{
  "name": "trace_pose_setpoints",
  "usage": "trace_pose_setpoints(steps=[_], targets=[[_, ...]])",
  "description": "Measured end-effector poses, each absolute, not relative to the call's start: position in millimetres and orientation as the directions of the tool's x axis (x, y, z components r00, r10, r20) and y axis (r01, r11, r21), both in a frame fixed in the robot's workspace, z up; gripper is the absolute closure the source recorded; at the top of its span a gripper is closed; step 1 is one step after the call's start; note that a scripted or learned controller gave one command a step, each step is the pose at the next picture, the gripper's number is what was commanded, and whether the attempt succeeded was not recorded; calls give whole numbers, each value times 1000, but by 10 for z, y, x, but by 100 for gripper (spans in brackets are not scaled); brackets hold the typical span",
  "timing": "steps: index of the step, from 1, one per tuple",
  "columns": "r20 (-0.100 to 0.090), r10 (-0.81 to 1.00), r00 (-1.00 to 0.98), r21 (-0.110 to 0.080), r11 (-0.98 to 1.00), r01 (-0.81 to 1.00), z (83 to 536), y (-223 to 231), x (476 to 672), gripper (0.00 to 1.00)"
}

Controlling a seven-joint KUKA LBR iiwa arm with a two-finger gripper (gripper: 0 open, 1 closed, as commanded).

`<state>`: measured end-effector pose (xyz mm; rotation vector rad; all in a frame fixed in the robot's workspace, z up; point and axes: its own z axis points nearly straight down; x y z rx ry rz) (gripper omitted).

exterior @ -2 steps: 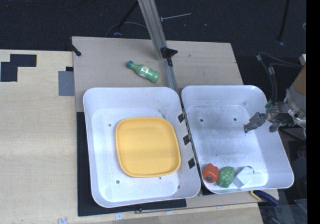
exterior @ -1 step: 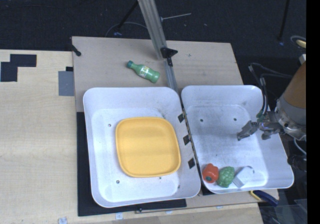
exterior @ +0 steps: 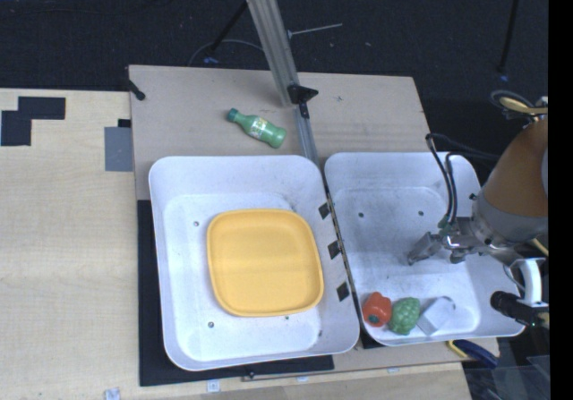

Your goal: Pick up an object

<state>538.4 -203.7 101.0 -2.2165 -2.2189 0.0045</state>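
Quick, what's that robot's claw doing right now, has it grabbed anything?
End effector: over the right bin, nothing seen in it; open or shut cannot be told.

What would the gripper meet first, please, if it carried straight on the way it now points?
The gripper points left and slightly downward, so it would probably meet the right bin's bare floor first; depth is hard to judge.

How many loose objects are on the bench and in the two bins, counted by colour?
Yellow: 1, the plate in the left bin.
Green: 2, the bottle on the bench behind the bins and a bumpy item in the right bin.
Orange-red: 1, a small item in the right bin.
Pale grey: 1, a small item beside them.
Total: 5
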Motion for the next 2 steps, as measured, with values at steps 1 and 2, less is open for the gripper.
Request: trace_pose_setpoints(steps=[1,2], targets=[[-1,1000,-1,0,1,1000,916,-2031,5388,0],[0,1000,0,2,0,1000,1027,-2039,5393,100]])
